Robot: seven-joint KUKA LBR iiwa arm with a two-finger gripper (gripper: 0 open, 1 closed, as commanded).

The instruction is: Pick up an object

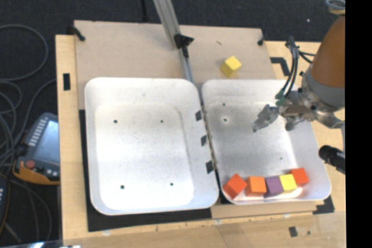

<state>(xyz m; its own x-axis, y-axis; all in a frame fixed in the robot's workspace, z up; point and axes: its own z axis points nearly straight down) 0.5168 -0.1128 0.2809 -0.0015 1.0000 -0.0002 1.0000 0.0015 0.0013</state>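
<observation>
1. 2 white bins lie side by side on the surface (244, 38): the left bin (145, 90) and the right bin (232, 93).
2. 5 blocks stand in a row along the near edge of the right bin: a red-orange block (235, 185), an orange block (257, 184), a purple block (273, 185), a yellow block (288, 183) and a red block (300, 176). Each one touches the next.
3. 1 more yellow cube (231, 65) lies on the surface behind the right bin, outside it.
4. The gripper (264, 117) hangs over the middle of the right bin, well apart from the blocks. I cannot tell if it is open or closed.
</observation>
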